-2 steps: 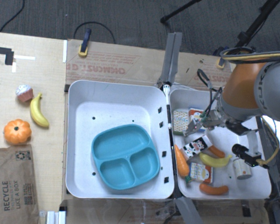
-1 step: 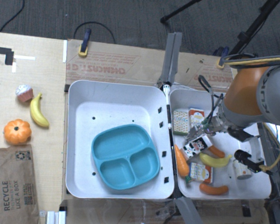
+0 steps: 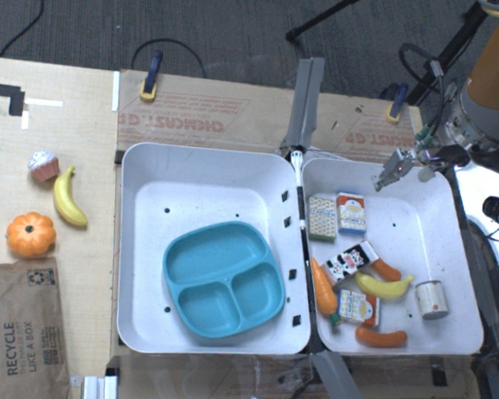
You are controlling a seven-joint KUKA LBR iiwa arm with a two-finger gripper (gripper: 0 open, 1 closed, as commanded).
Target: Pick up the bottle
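The bottle (image 3: pixel 349 262) is small, white with black cow spots, and lies on its side in the middle of the right bin (image 3: pixel 421 220). A carrot (image 3: pixel 323 286) touches its left end and a yellow banana (image 3: pixel 382 286) lies just below it. My gripper (image 3: pixel 401 176) hangs over the bin's far edge, up and to the right of the bottle and well apart from it. It is open, with nothing between its fingers.
Around the bottle lie two small cartons (image 3: pixel 337 216), a third carton (image 3: pixel 358 307), two sausages (image 3: pixel 381 338) and a tin can (image 3: pixel 432 300). The left bin (image 3: pixel 140 254) holds a blue divided plate (image 3: pixel 223 279). A banana (image 3: pixel 69 198), a pumpkin (image 3: pixel 31 235) and a cupcake (image 3: pixel 43 166) rest on the bench.
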